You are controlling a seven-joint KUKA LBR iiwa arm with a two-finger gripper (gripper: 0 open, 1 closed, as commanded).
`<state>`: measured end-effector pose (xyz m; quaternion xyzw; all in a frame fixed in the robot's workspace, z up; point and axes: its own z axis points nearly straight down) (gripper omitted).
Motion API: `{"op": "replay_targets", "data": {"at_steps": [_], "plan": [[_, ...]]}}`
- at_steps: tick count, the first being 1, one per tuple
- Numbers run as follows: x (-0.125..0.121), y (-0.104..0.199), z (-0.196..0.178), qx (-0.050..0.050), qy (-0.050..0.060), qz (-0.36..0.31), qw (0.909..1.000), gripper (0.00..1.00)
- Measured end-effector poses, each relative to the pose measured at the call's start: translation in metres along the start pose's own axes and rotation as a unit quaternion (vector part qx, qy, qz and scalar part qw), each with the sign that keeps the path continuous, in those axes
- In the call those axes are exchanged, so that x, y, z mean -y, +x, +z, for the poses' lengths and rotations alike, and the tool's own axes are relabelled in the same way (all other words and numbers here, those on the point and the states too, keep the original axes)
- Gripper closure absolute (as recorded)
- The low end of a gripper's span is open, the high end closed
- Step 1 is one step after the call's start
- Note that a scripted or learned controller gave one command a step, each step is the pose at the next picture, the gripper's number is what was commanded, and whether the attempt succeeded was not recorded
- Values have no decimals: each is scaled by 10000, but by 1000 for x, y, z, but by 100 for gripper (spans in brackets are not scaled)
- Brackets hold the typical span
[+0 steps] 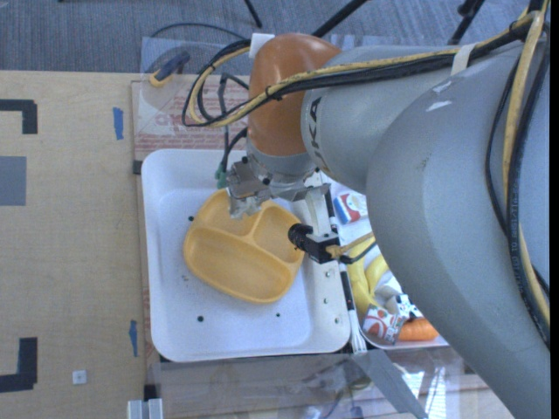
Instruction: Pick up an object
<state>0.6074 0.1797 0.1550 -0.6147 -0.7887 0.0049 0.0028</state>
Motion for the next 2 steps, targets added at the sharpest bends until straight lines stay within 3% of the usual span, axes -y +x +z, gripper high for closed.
{"op": "replay_targets", "data": {"at_steps": [2], "plan": [[1, 0, -17, 14, 20, -10, 10000, 100]]}}
